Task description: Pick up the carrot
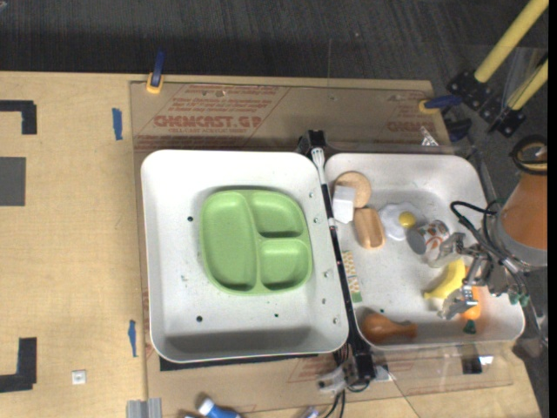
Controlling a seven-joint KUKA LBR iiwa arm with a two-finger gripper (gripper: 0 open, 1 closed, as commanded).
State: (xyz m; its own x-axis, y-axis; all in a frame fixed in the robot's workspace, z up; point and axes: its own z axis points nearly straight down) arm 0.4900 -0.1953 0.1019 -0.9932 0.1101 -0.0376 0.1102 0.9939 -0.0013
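Item: end effector (471, 296), low over the near right corner of the right bin (409, 171). Its tip sits amid cables and small objects; whether it is apart, together or clamped on anything cannot be told.

Item: carrot (471, 306), a small orange piece directly at the end effector's tip, touching or just beneath it; contact cannot be confirmed.

Item: banana (444, 281), yellow, just to the left of the end effector, close against the carrot.

Item: brown pear-shaped piece (387, 326), lying nearer the camera and left of the end effector, by the bin's front wall.

Item: egg-like white and yellow piece (400, 219) and bread pieces (359, 207), farther left and beyond the end effector.

Item: left bin (165, 251), well left of the end effector, bearing a green divided plate (257, 238).

Item: table (70, 233), cardboard-covered, under both bins.

Step in hand, as judged: the approach or grasp at the carrot, lift not yet done.

Next move calls for: a firm closure on the carrot alone, clear of the crowding banana, then a straight rise out of the bin.
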